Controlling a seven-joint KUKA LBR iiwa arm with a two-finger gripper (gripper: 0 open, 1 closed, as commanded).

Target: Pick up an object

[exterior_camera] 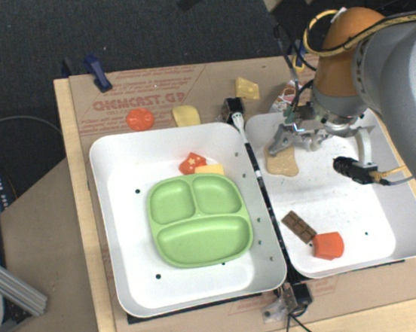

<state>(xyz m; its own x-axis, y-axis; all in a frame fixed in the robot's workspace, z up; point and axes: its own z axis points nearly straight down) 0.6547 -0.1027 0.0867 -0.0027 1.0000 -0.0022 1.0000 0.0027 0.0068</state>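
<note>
Two shallow white bins sit side by side on the tabletop (105,304): the left bin (132,285) holds a green divided plate (198,220) with a small red piece (192,163) and a pale yellow piece (210,170) at its upper edge, while the right bin (408,241) holds a tan flat piece (283,163), a brown bar (299,226) and an orange block (328,246). At the upper right of the frame the pincer (285,142) hangs just above the tan flat piece, and whether it is spread or pressed together cannot be told.
</note>
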